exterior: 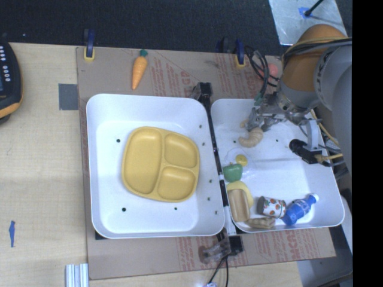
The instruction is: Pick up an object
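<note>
My gripper (pixel 256 122) reaches down into the far part of the right bin (pixel 276 160). Its tips hang just above a tan, peanut-shaped thing (pixel 250 139) on the bin floor. Nothing shows between the fingers. Along the bin's left side lie a green pepper-like toy (pixel 232 171) with a small yellow piece (pixel 240 159) above it. At the near edge sit a yellow and brown block (pixel 239 201), a small patterned can (pixel 271 207), a blue bottle (pixel 297 210) and a tan scrap (pixel 260 223).
The left bin (pixel 108 160) holds a yellow three-part plate (pixel 160 163). A toy carrot (pixel 138 69) lies on the board behind the bins. A dark remote-like device (pixel 8 76) sits at the far left edge.
</note>
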